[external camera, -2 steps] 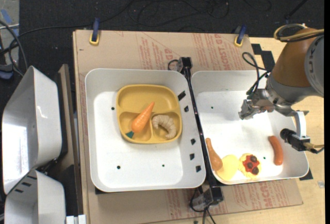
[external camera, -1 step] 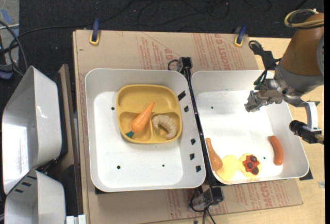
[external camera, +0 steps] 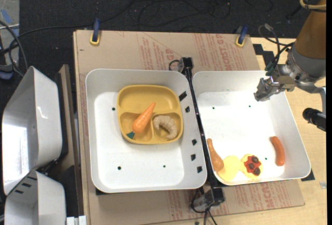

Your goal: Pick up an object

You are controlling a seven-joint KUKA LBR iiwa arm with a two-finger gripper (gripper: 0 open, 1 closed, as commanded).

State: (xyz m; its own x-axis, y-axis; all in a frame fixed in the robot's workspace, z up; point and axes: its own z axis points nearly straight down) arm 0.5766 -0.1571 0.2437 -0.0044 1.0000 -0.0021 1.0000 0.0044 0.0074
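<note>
Tool [external camera: 262, 90] hovers over the right bin's [external camera: 228, 84] far right corner, carrying nothing; its opening cannot be told. The sausage [external camera: 278, 150] lies near the right wall. A clean grasp likely means descending straight, straddling its width.

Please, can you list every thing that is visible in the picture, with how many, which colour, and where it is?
bins: 2, white, side by side on the board
board: 1, brown, under both bins
clamps: 2, yellow, far edge of the board
plate: 1, yellow, with compartments, in the left bin
carrot: 1, orange, on the plate
shrimp: 1, pale beige, on the plate beside the carrot
drumstick: 1, orange-brown, near edge of the right bin
pizza slice: 1, yellow with red and dark topping, near edge of the right bin
sausage: 1, orange, right side of the right bin
cables: several, black, on the dark floor
gripper: 1, grey, above the far right corner of the right bin
</note>
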